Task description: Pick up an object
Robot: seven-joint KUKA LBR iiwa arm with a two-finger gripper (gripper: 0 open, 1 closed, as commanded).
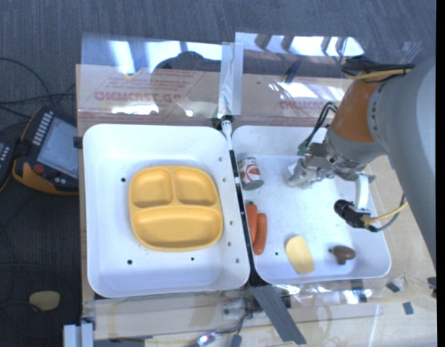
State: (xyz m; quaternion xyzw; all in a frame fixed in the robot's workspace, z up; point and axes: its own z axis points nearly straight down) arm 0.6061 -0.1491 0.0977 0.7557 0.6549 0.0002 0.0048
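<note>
My gripper (302,175) reaches down into the right bin (381,266), close to the bin floor in its upper middle. A small red and white can (249,173) stands to the left of it, near the wall between the bins and apart from the gripper. An orange carrot (256,227) lies along the right bin's left side. A pale yellow object (300,254) rests near the front, and a small brown object (343,252) sits to its right. I see nothing held at the gripper.
A yellow divided plate (176,207) lies in the left bin (107,266). The grey arm with its orange band (360,114) crosses the right bin's upper right corner, and a black cable (352,213) hangs below the wrist. A handheld pendant (45,150) lies left of the bench.
</note>
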